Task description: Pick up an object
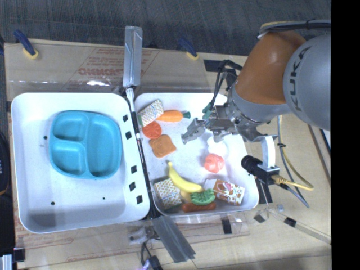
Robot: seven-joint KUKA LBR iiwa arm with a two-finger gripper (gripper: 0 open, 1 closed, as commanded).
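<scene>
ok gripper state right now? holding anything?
Gripper: over the right bin, near the carrot and bread slice; nothing seen between its fingers. Open or shut cannot be told.

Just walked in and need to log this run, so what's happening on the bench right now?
A grey robot arm reaches in over the right bin, its gripper hanging above a bare patch among toy foods: a carrot, a tomato slice, toast, a banana, a pink fruit and a juice carton. Nothing is between its jaws. The left bin holds a blue divided tray.
</scene>
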